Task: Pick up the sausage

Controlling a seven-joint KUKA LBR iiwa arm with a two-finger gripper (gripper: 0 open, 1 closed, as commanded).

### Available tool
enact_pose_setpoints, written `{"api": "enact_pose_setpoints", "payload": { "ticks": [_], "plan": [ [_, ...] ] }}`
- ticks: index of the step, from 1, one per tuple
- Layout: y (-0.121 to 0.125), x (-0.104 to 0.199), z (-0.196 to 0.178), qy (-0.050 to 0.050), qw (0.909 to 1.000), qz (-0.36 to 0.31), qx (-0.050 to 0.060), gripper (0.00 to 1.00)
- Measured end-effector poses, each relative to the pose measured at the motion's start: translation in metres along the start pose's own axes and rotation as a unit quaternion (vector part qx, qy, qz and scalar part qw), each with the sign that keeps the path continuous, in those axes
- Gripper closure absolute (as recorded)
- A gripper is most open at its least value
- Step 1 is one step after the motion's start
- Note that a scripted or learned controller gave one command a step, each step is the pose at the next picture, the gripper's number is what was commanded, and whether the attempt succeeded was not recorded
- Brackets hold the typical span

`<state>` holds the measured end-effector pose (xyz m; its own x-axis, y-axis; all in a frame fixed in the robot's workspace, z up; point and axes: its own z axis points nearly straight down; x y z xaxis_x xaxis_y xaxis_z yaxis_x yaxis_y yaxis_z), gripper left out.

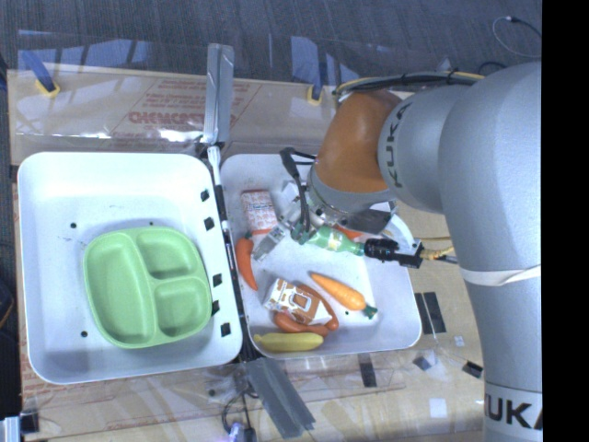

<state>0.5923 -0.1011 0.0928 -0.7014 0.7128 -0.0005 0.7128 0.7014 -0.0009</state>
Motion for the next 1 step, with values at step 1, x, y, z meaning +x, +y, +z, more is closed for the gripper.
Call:
{"api": "enact_pose_setpoints", "payload": {
  "ticks": [1],
  "plan": [
    [0.0006,-0.0003,-0.0103,0.000,1.0000,-0.002,0.000,1.00]
  ]
}}
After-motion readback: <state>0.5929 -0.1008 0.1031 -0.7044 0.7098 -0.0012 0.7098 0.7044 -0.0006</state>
